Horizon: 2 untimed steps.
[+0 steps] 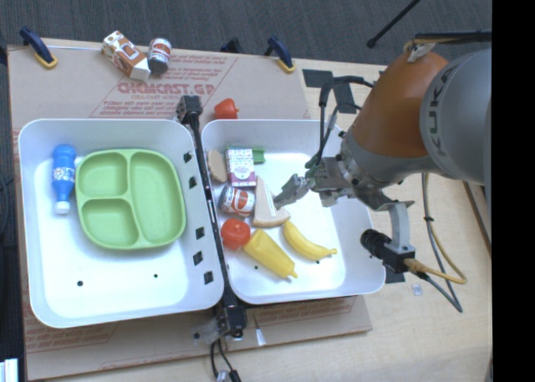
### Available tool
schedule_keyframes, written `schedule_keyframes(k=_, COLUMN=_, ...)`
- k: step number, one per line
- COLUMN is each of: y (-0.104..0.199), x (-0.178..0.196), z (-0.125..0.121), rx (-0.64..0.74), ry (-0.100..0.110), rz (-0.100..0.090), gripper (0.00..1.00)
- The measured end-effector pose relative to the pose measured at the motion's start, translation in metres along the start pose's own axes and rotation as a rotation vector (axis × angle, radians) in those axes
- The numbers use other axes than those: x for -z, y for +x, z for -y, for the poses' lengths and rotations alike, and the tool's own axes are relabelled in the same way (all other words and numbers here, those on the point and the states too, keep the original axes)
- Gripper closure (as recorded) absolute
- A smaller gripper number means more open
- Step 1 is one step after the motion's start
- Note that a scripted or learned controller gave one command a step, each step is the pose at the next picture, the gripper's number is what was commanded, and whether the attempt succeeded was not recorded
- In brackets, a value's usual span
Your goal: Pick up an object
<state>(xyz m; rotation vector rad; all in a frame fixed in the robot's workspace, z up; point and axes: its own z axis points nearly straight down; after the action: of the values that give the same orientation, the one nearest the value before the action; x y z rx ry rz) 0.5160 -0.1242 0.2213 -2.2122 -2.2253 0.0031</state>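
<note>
the grey metal gripper (290, 191) hangs low in the right white bin (355, 276), holding nothing, lined up to grab the pale wedge-shaped toy (267, 207).

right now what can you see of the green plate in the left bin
The green divided plate looks like matte light-green plastic, a rounded square with three compartments: two smaller ones on the left, one long one on the right. It lies flat on the floor of the left bin, in its upper middle, with nothing in it. A blue bottle lies just beside its left edge; contact is unclear.
</note>
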Motion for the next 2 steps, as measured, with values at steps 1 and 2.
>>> schedule_keyframes(k=1, y=0.014, x=-0.130, z=0.040, rx=0.001, ry=0.001, rz=0.000, gripper=0.00)
schedule_keyframes(k=2, y=0.014, x=-0.120, z=0.039, rx=0.007, ry=0.001, rz=0.000, gripper=1.00)
